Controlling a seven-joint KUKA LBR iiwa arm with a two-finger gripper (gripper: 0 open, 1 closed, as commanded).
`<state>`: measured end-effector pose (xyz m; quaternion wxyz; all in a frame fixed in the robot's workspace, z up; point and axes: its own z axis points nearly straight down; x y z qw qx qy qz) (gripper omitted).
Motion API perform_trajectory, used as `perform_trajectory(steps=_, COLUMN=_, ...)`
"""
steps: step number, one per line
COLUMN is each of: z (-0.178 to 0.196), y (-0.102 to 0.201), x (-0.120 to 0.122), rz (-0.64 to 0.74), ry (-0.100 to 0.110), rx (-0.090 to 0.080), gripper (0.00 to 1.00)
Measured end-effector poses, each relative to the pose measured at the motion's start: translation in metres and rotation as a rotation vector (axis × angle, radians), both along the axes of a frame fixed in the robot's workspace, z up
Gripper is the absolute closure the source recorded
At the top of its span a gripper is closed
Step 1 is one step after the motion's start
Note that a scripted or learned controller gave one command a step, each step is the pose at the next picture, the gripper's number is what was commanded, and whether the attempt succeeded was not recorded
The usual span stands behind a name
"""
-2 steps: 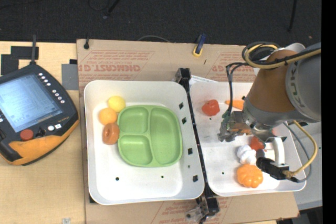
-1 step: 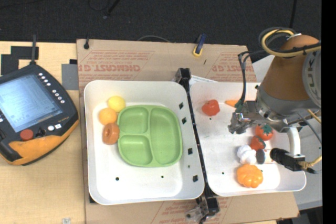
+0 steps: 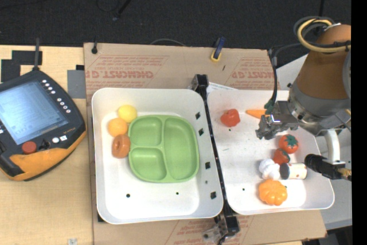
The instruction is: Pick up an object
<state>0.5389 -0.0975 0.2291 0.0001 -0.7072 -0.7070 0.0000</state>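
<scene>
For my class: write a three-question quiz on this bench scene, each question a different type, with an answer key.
1. True or false: the green divided plate lies in the left bin.
2. Which item sits nearest the gripper? A) orange pumpkin toy B) carrot C) yellow lemon
3. Fill in: the doughnut lies beside the plate's ____ edge, as the camera sees it.

Key: 1 true; 2 B; 3 left.
</scene>
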Motion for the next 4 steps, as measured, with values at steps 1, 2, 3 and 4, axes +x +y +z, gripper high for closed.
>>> perform_trajectory(steps=1, z=0.007, y=0.041, x=0.027, rz=0.002, ry=0.001, rx=0.001, gripper=1.0)
perform_trajectory(steps=2, z=0.007, y=0.078, x=0.071, rz=0.003, ry=0.0, rx=0.0, gripper=1.0)
perform_trajectory(steps=3, z=0.007, y=0.097, x=0.083, rz=0.001, ry=0.002, rx=0.0, gripper=1.0)
perform_trajectory(steps=4, z=-0.011, y=0.1, x=0.088, rz=0.006, ry=0.004, rx=-0.001, gripper=1.0)
